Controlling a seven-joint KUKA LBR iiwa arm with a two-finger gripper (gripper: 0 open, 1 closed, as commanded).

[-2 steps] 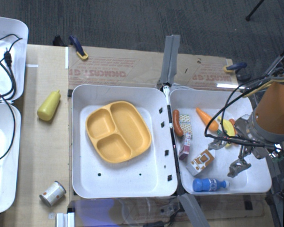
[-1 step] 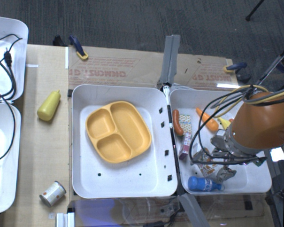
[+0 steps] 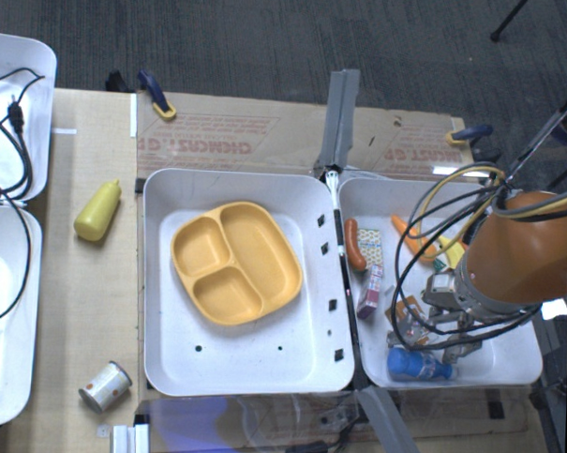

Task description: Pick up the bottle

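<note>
A blue bottle (image 3: 418, 367) lies on its side near the front edge of the right bin (image 3: 512, 370). My gripper (image 3: 418, 330) hangs just above and behind it, low in that bin, largely covered by the arm's orange band (image 3: 522, 250) and looping cables. Whether it touches the bottle, I cannot tell. A yellow squeeze bottle (image 3: 97, 212) lies on the bench, left of the left bin.
The left bin (image 3: 156, 356) holds a yellow divided plate (image 3: 235, 262). In the right bin lie a hot dog (image 3: 356, 245), a carrot (image 3: 410, 234) and small packets (image 3: 369, 288). A small can (image 3: 105, 385) rests on the bench at front left. Clamps sit at the cardboard's back edge.
</note>
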